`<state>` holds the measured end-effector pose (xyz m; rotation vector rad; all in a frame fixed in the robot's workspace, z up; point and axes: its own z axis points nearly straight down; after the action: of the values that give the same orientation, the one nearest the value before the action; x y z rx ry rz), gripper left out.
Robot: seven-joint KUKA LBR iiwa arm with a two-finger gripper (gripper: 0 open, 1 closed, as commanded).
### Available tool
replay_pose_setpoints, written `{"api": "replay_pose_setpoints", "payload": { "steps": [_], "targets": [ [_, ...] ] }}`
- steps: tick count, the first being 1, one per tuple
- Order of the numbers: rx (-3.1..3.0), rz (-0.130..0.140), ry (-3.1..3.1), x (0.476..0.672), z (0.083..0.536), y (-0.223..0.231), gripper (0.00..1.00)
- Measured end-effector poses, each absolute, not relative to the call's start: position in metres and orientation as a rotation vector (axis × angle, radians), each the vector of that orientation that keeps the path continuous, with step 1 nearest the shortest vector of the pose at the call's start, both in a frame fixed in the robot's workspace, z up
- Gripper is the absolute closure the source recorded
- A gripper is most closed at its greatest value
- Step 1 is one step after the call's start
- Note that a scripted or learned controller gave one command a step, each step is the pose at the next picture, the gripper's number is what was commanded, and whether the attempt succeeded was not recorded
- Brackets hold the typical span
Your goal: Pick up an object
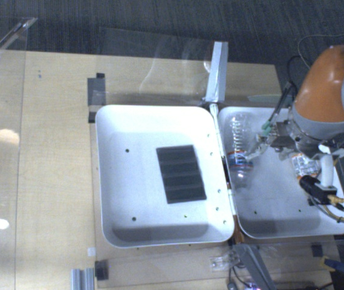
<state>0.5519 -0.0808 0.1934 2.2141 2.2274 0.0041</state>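
The robot arm hangs over the right bin, I cannot tell its jaws' state, and the clear plastic bottle at nine o'clock could slip away, being smooth.

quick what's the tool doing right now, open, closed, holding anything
Tool: over the right bin, near a clear plastic bottle; open or closed cannot be told.
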Motion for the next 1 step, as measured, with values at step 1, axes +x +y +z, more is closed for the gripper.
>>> {"api": "replay_pose_setpoints", "payload": {
  "steps": [1],
  "targets": [
    [2.182,0.006,2.252,0.5731,0.2169,-0.1634,0.00]
  ]
}}
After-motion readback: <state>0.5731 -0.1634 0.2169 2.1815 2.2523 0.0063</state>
